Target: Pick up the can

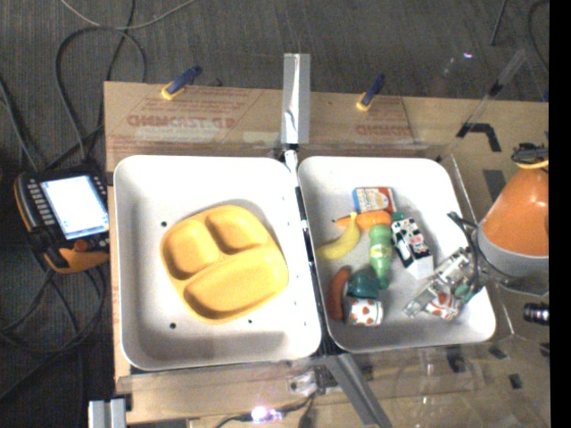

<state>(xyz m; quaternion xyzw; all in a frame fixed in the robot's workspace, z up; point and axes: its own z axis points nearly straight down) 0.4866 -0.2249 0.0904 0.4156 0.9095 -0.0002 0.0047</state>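
Claw (443,294): lower right bin, grip state unclear.
Can (364,311): left of claw, red-spotted label unreadable.
Carton (409,240): up-left of claw, cow-patterned.

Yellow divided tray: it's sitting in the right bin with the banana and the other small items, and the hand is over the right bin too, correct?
Not quite. The camera view shows the yellow divided tray alone in the left bin. The banana and the other small items lie in the right bin, and the hand is over that right bin.

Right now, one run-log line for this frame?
gripper: low in right bin, front-right corner | can: lying apart, ungrasped | yellow tray: left bin
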